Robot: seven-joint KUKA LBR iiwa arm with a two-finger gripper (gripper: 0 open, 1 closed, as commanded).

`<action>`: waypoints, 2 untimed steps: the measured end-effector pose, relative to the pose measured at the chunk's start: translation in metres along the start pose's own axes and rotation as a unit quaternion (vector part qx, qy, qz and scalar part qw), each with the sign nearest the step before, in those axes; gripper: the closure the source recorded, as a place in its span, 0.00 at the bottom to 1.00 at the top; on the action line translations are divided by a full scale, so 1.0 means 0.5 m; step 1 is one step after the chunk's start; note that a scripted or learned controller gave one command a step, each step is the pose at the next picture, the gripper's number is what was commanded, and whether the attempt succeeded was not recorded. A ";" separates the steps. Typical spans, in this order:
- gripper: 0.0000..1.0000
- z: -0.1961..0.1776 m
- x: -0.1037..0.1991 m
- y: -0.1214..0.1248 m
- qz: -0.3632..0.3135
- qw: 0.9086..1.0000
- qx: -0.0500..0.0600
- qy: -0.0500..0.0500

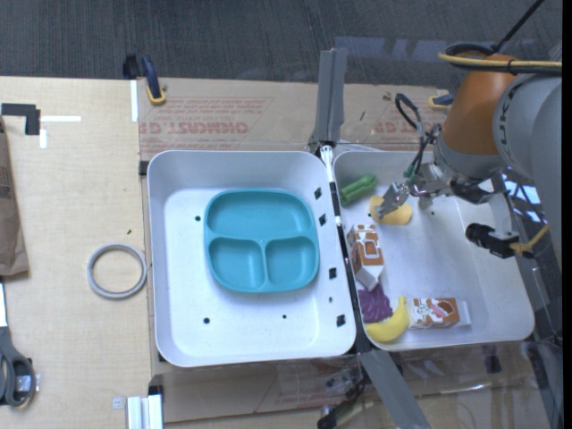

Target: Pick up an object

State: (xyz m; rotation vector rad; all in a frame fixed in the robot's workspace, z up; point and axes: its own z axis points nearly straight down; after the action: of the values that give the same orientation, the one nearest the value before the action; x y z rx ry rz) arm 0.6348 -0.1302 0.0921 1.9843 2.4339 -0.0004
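Two white bins are seen side by side at mid frame. The left bin (170,266) holds a teal divided plate (263,240), set roughly at its centre.

The right bin (474,275) holds the loose items. A green item (357,188) lies near its upper left corner. A small carton (366,248) lies along its left wall, with a purple item (374,302) just below it. A banana (388,327) rests at the lower left, touching or nearly touching the purple item, and a flat packet (438,313) lies just to its right.

The arm (500,114) enters from the upper right of the frame, orange band above the wrist. The gripper (399,197) is lowered into the upper left part of the right bin, just right of the green item. A yellow piece (396,211) is seen directly at the fingertips, low in the bin; whether it is pinched or merely touched cannot be told. The spread of the fingers cannot be told either, being too small and cluttered by cables.

Outside the bins, a tape ring (117,270) lies on the bench at the left of the frame, and a clamp (152,83) sits at the upper left.
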 end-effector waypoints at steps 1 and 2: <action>0.00 0.000 0.000 0.000 0.000 1.000 0.000 0.000; 0.00 -0.001 0.046 -0.037 -0.144 0.990 0.000 0.000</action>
State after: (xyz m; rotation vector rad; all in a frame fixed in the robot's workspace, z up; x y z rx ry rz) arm 0.6121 -0.1113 0.0925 1.6138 2.6943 0.0002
